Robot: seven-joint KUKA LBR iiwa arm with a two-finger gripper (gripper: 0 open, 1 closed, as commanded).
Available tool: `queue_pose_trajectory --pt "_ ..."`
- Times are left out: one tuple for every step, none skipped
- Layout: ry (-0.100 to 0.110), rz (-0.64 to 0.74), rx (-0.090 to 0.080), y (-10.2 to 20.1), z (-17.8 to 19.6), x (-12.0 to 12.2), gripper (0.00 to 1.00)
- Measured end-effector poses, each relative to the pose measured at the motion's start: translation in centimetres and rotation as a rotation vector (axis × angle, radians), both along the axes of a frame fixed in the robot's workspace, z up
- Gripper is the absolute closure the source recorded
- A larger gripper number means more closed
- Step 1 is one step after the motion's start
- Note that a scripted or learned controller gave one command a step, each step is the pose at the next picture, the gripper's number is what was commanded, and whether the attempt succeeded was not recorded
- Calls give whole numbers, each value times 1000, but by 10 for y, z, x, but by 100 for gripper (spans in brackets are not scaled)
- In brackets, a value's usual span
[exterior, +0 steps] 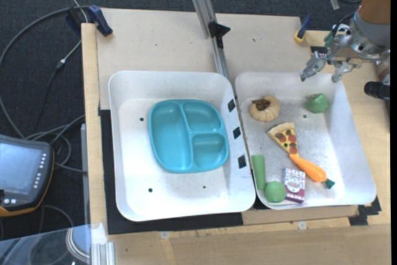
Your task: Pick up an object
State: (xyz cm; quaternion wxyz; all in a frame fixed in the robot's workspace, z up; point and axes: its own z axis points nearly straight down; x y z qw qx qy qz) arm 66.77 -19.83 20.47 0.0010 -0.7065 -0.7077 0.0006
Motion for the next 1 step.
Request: queue_pose_trajectory --pt "0 0 -1 0 0 0 0"
